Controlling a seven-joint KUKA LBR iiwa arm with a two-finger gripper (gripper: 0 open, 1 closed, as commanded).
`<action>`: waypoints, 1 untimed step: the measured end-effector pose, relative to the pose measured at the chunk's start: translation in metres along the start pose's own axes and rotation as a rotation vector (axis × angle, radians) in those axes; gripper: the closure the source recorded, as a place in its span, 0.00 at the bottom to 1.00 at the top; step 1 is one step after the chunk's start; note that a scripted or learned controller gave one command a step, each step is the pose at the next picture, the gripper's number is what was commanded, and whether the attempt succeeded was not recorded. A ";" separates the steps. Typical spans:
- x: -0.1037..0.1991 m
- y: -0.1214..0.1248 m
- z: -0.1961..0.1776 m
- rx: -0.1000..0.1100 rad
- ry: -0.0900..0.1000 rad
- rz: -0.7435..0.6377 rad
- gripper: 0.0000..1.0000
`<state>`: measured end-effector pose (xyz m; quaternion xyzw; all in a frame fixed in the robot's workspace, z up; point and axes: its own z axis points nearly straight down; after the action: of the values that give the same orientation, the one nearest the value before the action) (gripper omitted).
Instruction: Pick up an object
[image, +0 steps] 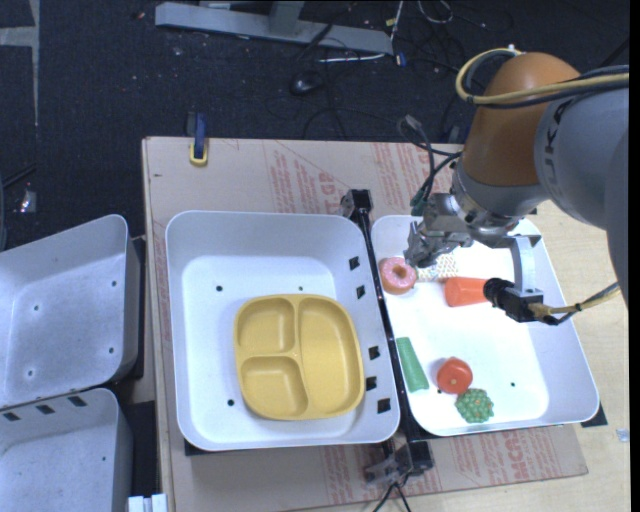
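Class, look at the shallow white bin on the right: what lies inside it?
Inside the right white bin lie a pink frosted doughnut, an orange carrot-like piece, a green stick, a red tomato and a knobbly green toy. The gripper covers the far corner.

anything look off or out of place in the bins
Nothing stands out. The yellow divided plate lies flat in the left bin, slightly turned. In the right bin the donut, orange piece, green stick, tomato and broccoli lie apart and intact. The gripper hangs beside the donut.
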<state>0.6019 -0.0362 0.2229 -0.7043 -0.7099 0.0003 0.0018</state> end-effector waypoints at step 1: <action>0.047 -0.008 0.006 0.000 -0.001 0.000 1.00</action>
<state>0.5934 0.0109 0.2172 -0.7045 -0.7097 0.0004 0.0014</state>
